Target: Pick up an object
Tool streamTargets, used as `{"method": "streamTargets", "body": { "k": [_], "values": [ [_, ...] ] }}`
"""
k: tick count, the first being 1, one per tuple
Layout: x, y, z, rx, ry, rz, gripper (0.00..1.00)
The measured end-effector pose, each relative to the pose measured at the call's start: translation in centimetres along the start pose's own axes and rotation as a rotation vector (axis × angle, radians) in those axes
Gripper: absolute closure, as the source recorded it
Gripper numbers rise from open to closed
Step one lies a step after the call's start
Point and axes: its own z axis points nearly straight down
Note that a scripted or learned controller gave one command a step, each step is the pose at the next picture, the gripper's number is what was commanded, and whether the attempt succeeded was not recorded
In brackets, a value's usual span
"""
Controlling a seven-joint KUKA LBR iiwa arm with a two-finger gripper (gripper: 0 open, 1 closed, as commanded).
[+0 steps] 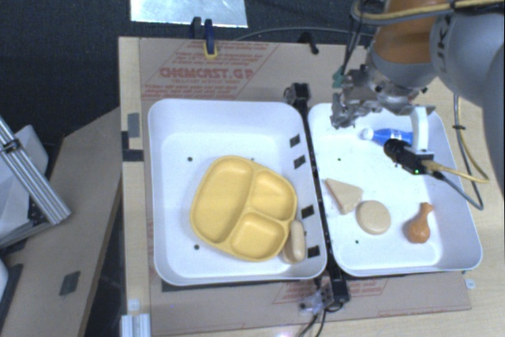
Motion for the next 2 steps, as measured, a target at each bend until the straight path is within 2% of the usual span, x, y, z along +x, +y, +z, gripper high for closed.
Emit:
{"method": "streamTargets", "body": {
  "k": [1, 2],
  "values": [
    [5.3, 0.4, -0.6, -0.001, 0.000, 0.000, 1.00],
    [11.4, 1.0, 0.8, 0.000, 0.001, -0.001, 1.00]
  ]
}}
